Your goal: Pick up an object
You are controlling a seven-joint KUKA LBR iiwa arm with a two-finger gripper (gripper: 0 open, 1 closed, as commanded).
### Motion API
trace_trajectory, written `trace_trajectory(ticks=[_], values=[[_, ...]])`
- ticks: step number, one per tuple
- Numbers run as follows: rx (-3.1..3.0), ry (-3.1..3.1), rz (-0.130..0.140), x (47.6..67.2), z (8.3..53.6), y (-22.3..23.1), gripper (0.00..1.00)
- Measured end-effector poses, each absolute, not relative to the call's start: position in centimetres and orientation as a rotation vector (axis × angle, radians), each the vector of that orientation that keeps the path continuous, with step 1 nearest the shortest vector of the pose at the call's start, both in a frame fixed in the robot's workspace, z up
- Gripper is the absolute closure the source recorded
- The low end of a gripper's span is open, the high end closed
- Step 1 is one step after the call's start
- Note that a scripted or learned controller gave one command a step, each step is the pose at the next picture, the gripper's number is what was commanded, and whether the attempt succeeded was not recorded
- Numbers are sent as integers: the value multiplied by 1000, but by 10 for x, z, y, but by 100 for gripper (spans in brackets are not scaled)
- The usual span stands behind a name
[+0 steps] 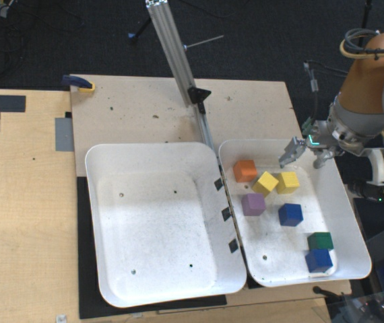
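Gripper (306,154) hangs spread over right bin's (354,214) far edge.

Orange cube (245,170): sits flat on the right-hand bin's floor, at the far left of the cluster, closest to the back.
Yellow cubes: two of them side by side, touching; the left one (267,182) is turned corner-on, the right one (288,182) sits squarer.
Purple cube (252,204): just below the left yellow cube, touching or nearly so, near the bin's left wall.
Blue cube (290,214): right of the purple one, a small gap between them, below the right yellow cube.
Green cube (321,240): off toward the near right corner, apart from the cluster.
Second blue cube (318,260): right up against the green one, on its near side.
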State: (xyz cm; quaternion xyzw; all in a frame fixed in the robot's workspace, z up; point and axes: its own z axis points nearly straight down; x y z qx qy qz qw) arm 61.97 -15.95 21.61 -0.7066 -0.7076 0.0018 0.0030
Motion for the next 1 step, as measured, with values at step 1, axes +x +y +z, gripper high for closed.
trace_trajectory(ticks=[1], values=[[-2216, -2223, 3, 621, 218, -159, 0]])
